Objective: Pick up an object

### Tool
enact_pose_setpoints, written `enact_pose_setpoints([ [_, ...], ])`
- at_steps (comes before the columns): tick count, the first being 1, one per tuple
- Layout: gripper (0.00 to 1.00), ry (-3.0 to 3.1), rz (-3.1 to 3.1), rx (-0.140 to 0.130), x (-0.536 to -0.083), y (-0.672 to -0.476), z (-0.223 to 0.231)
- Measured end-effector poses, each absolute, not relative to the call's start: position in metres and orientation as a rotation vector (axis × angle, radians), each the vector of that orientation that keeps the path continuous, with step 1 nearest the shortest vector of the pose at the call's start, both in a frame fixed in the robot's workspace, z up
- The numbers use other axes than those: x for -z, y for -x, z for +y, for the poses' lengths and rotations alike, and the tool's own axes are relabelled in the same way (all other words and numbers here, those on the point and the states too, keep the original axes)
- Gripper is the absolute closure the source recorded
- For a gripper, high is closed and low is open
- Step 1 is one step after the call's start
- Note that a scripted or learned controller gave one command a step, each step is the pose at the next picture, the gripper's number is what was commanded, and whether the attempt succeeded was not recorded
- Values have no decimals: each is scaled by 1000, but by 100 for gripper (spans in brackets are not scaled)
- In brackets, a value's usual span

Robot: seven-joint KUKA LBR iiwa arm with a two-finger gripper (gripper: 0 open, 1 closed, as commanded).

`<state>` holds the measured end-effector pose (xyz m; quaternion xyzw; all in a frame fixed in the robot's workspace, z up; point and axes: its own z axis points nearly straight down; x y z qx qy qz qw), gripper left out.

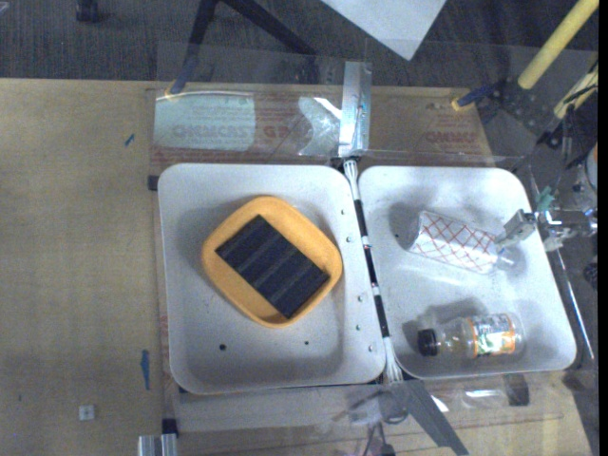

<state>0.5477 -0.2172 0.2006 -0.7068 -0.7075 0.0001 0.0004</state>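
Observation:
The right bin (532,350) holds two things. A white paper tray with a red check pattern (454,240) lies on its side in the upper half. A small clear bottle with amber liquid and a dark cap (472,337) lies flat near the front. In the left bin (180,350), a yellow-orange rounded square object with a black ribbed top (272,272) rests in the middle. My gripper (522,226) shows as a small grey part at the right bin's right rim, close to the paper tray's right end. Nothing is visibly held in it.
A metal divider runs between the two bins (366,255). Behind the bins lie clear plastic sheets and a metal bracket (353,112). A yellow pole (565,31) and cables stand at the back right. A chair base (190,8) sits on the floor beyond the bench.

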Motion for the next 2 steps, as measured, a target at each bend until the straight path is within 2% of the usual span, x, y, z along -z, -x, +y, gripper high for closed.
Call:
enact_pose_setpoints([
  [1,0,2023,-2402,0,-208,-504,-224],
  [2,0,1621,-2702,6,-89,-549,-137],
])
